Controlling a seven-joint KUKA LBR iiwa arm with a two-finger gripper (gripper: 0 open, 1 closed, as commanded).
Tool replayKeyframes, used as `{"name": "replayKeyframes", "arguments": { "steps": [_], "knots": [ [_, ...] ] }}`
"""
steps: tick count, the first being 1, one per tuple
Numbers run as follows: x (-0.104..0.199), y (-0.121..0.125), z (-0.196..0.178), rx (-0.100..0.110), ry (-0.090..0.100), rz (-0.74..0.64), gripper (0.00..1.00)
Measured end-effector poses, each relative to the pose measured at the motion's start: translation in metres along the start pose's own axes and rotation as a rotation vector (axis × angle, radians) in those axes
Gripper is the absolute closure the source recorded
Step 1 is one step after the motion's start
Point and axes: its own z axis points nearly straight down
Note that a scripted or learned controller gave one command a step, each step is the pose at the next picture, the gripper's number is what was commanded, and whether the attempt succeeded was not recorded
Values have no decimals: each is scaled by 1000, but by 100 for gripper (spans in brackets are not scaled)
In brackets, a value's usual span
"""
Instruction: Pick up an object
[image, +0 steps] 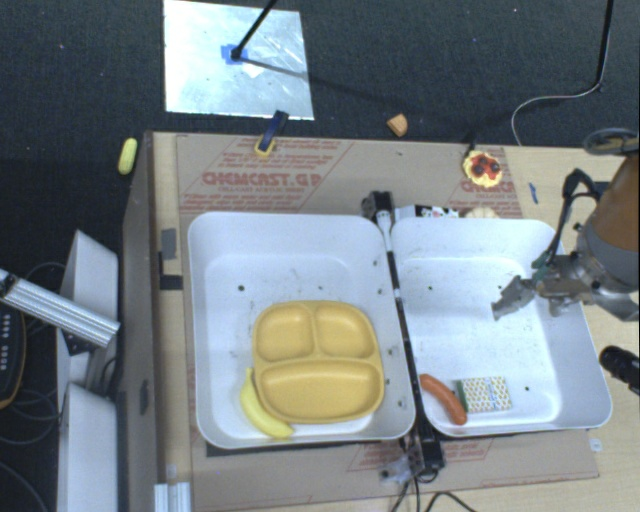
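In the right bin (560, 400), near its front edge, lie an orange hot dog (443, 397) and, just to its right, a small speckled block (485, 394). The left bin (215, 300) holds a yellow divided tray (318, 360) with a banana (262, 413) tucked against the tray's front left corner. My gripper (532, 300) hangs over the right side of the right bin, well behind and to the right of the block. It is open, and nothing sits between its fingers.
A black divider (395, 300) runs between the two bins. On the cardboard behind them rest a toy pizza (484, 167) and a blue-and-yellow tool (268, 135). A yellow piece (127, 155) and an orange piece (398, 124) lie on the floor.
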Motion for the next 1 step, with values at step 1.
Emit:
{"name": "replayKeyframes", "arguments": {
  "steps": [1],
  "knots": [
    [-67, 79, 67, 1, -1, 2, 0]
  ]
}}
